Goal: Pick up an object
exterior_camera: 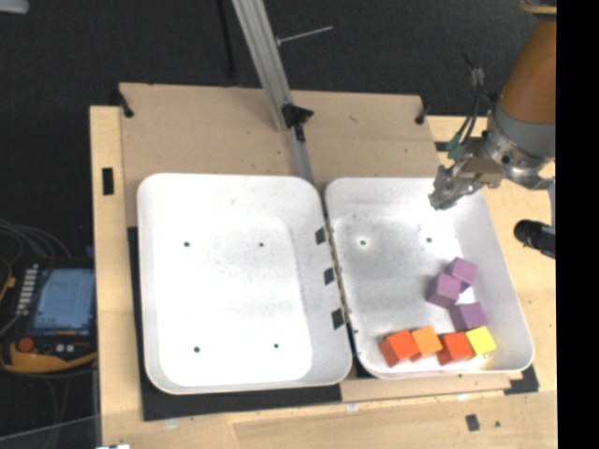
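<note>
While the grey arm [529, 82] with its orange band reaches in from the right side, its gripper [447, 195] hangs over the far right corner of the right bin [393, 251], close to that bin's far rim. Whether the fingers are spread or pressed together cannot be told from this slanted overhead view; nothing shows between them.

Two shallow white bins sit side by side on a pale wooden table [108, 251]. The left bin [225, 279] has a bare white floor marked with a few small dark dots.

All the blocks lie in the right bin, gathered toward its near right corner and well apart from the gripper. Three purple blocks form a loose column along the right wall: the farthest purple block [460, 272], a second purple block [445, 290] touching it just nearer and slightly left, and a third purple block [469, 315] nearer still. Along the near rim runs a row of four blocks, touching or nearly touching one another. From left to right these are a red-orange block [401, 347], a lighter orange block [427, 340], another red-orange block [457, 347], and a yellow block [481, 341] at the right end, just below the third purple block.

A slim metal pole [267, 59] rises at a slant from the far edge of the table, between the two bins. On the dark floor to the left of the table lies a handheld control unit [56, 307] with a blue screen and cables.
</note>
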Robot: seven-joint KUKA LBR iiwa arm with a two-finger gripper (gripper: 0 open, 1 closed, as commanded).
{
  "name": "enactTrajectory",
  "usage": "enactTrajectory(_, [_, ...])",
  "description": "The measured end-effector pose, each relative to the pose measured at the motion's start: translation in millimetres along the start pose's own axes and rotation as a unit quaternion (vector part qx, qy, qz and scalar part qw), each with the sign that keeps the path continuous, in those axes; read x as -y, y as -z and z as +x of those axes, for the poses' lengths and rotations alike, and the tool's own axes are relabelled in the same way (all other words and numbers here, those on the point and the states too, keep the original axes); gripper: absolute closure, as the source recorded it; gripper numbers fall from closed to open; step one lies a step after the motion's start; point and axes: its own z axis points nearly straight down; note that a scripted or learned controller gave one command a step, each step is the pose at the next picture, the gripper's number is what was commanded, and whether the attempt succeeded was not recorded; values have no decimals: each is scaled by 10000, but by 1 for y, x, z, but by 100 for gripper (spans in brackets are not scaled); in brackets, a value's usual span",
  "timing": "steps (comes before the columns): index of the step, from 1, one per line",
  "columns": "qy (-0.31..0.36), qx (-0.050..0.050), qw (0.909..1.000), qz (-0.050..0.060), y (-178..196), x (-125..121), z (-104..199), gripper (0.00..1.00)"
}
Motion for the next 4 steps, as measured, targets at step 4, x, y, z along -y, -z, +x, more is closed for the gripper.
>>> enactTrajectory(4, [3,-5,10000,28,-29,45,216,100])
